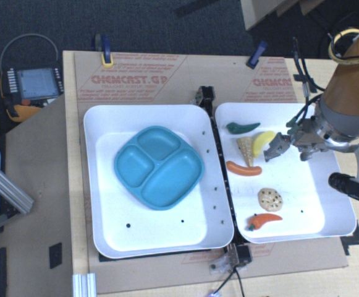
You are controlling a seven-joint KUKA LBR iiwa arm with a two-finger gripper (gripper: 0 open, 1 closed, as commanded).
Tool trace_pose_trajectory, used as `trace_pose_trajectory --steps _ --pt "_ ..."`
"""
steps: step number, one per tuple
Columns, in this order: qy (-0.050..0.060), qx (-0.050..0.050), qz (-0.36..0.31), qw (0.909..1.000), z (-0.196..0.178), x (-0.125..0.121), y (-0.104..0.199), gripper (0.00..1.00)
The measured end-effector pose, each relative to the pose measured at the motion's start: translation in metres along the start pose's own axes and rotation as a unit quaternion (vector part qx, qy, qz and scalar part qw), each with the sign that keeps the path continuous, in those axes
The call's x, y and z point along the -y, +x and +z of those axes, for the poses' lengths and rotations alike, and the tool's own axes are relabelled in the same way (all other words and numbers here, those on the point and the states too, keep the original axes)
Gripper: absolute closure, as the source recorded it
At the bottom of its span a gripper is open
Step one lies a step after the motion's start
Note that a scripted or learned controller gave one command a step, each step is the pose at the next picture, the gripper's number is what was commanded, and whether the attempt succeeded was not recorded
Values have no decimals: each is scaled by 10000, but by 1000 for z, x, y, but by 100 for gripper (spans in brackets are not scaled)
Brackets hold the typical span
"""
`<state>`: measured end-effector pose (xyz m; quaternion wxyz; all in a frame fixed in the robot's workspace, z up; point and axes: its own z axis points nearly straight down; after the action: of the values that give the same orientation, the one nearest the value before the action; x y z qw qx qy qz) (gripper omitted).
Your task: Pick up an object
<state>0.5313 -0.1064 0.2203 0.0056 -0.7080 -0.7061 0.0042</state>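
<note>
Small toy foods lie in the right bin: a green pepper, a yellow piece, a tan cone, an orange sausage, a round cookie and a red chili. My gripper hangs over this bin, just right of the yellow piece. Its two dark fingers stand apart, open, with only white bin floor showing between them. It touches none of the foods that I can see.
The left bin holds a blue divided plate. A black clamp sits at the top of the seam between the bins. Bare floor lies along the right bin's right side. A black arm part overhangs that bin's right rim.
</note>
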Motion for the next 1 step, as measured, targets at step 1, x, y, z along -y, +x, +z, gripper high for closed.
trace_pose_trajectory --steps 1 --pt "-66 7 -14 10000 -6 -3 0 0"
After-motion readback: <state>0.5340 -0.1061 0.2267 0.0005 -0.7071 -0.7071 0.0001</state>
